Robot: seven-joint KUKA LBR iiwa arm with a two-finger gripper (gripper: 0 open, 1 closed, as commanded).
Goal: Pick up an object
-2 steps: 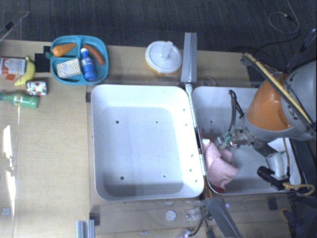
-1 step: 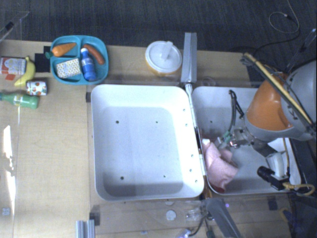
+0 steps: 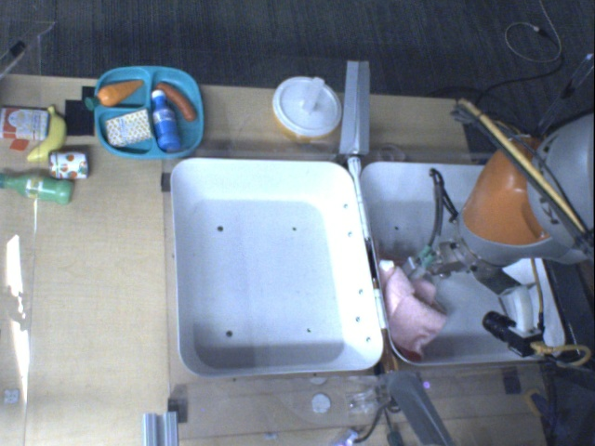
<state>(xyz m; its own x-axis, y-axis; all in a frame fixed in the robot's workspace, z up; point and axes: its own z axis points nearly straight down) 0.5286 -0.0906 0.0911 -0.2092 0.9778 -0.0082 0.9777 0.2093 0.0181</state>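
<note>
A: Against the right bin's (image 3: 400, 186) left wall lies the pink cloth (image 3: 409, 310), bunched up, near the front corner. Probably slumped there because the wall stops it.

B: Gripper (image 3: 435, 266)?

A: Low over the cloth's upper edge, just beside or touching it; can't tell which. Arm (image 3: 502, 203) comes in from the right at a slant, likely to clear the wall.

B: Jaws?

A: Can't tell if they're apart or together; too small and cluttered. No cloth visibly between them.

B: Left bin (image 3: 270, 268)?

A: Nothing relevant. Blue tray (image 3: 191, 96) and lidded cup (image 3: 307, 108) sit outside on the bench (image 3: 84, 295), well apart.
</note>
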